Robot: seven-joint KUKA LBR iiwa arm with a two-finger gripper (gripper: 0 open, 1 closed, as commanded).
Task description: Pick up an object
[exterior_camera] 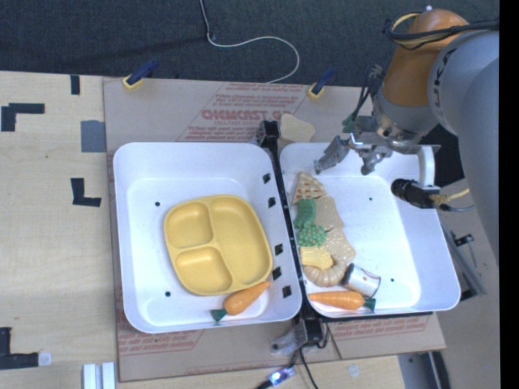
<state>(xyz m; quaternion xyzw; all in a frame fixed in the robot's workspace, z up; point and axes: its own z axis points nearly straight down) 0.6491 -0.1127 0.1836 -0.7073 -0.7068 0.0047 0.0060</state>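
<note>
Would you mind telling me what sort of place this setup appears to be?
Most likely a robotics lab test bench: a grey arm reaches over two white bins, toy food such as a carrot and a yellow divided plate lies inside, and clamps hold the cardboard base.

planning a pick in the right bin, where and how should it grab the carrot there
Grip the carrot across its orange middle, coming from straight above. It lies flat along the near wall of the bin, green top beside the can, so close the end effector across its width.
</note>
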